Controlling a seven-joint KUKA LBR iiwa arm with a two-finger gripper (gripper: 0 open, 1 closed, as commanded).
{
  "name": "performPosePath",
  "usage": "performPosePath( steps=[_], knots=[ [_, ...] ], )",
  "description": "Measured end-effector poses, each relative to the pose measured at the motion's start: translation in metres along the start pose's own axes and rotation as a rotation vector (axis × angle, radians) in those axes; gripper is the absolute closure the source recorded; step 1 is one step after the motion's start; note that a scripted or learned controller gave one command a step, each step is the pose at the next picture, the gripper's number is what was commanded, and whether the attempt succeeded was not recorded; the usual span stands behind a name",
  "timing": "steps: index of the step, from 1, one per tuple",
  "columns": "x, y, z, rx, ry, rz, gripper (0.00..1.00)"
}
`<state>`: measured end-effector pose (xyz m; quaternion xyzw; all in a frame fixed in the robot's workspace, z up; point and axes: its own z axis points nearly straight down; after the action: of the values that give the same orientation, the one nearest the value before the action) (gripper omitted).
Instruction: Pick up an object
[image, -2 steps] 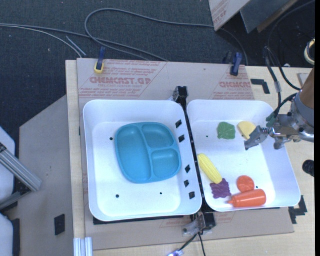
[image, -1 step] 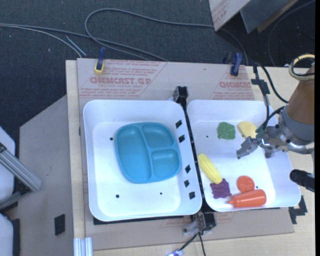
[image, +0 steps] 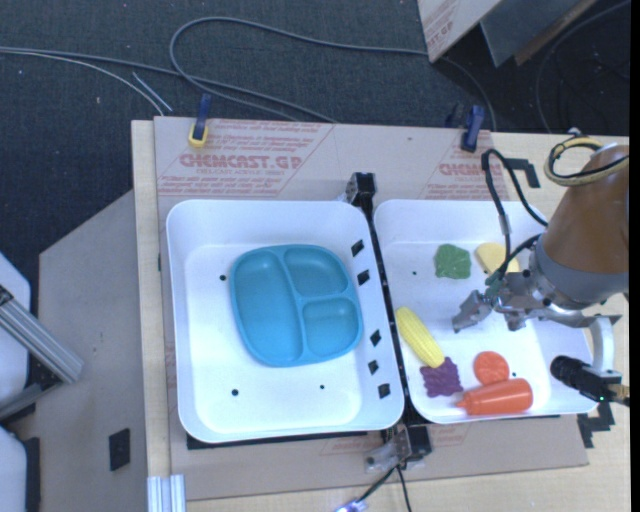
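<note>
At right of frame the gripper (image: 478, 312) hovers over the right bin (image: 420, 235), fingers spread and holding nothing — the approach step, I judge. The corn (image: 420, 337) lies just lower left; next comes descending onto it and closing.

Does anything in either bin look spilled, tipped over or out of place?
Nothing stands out. The blue divided plate lies flat in the left bin, and the toy foods, including the corn, lie loosely in the right bin.
</note>
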<state>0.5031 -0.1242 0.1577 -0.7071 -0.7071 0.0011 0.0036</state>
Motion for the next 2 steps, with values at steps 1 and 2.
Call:
performPosePath(
  steps=[1,2],
  knots=[
    [0.001,-0.001,0.043,0.000,0.000,0.000,0.00],
    [0.001,0.000,0.029,-0.007,-0.002,0.001,1.00]
  ],
)
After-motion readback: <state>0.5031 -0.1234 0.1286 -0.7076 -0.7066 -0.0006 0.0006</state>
